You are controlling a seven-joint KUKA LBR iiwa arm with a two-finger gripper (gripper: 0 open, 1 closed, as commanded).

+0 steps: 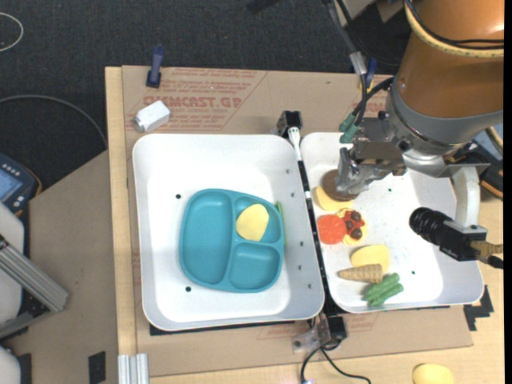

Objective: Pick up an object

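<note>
Camera view: jaws, apart or together unclear, over tan piece (pixel 324 199) in right bin (pixel 436 254).

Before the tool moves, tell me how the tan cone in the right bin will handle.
The tan cone lies on its side; tapered, it would probably roll in a curve if pushed. Its moulded look suggests stiff and light. The yellow piece beside it would likely get nudged.

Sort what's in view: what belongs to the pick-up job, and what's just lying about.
Job: gripper, over the tan disc; red piece, berries, yellow wedge, cone, green pod in the right bin; blue plate with yellow ball in the left bin.
Lying about: white block, blue clip, both on the bench outside the bins.
</note>
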